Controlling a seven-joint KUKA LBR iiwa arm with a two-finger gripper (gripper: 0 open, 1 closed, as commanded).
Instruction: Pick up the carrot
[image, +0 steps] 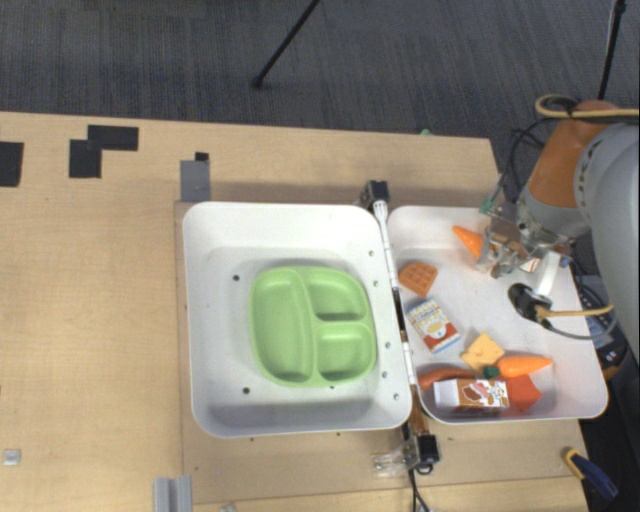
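The gripper (500, 262) hangs over the far right part of the right bin (575, 405), its metal fingers pointing down at the white floor. Whether they are open or closed I cannot tell, as they are small and cluttered with cables. A small orange cone-shaped piece (467, 241) lies just beside them on the left, touching or nearly so; nothing can be seen held between them. Above the gripper the arm (600, 170) rises to the right, with its orange band (557, 160) above the wrist.

The carrot (522, 366) is orange, long and tapered, with a small green top at its left end. It lies flat near the front edge of the right bin, pointing right, well apart from the gripper and nearer the camera. It rests against a brown carton (482, 394), with a yellow wedge (482, 351) just to its left. A waffle (418, 277) and a small white box (431, 324) lie further left. The left bin (215, 300) holds a green divided plate (312, 324).
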